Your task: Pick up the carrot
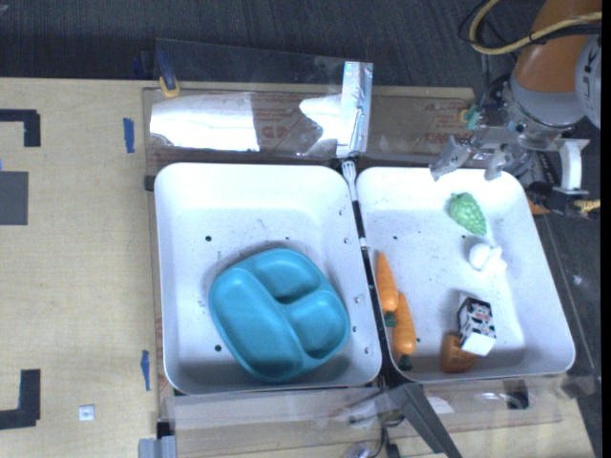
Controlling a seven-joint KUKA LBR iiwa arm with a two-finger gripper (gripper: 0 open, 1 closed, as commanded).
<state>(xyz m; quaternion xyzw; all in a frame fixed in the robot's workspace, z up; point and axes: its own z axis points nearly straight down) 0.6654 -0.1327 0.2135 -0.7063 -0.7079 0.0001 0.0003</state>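
Carrot (386, 281) against right bin's (544, 284) left wall, pincer (470, 160) well apart.

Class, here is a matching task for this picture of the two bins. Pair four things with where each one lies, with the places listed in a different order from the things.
Things:
1. blue dish
2. carrot
3. green leafy item
4. gripper

Places:
A. along the left wall of the right bin
B. in the left bin
C. above the far edge of the right bin
D. far part of the right bin, near the white lump

Pairs: 1-B, 2-A, 3-D, 4-C
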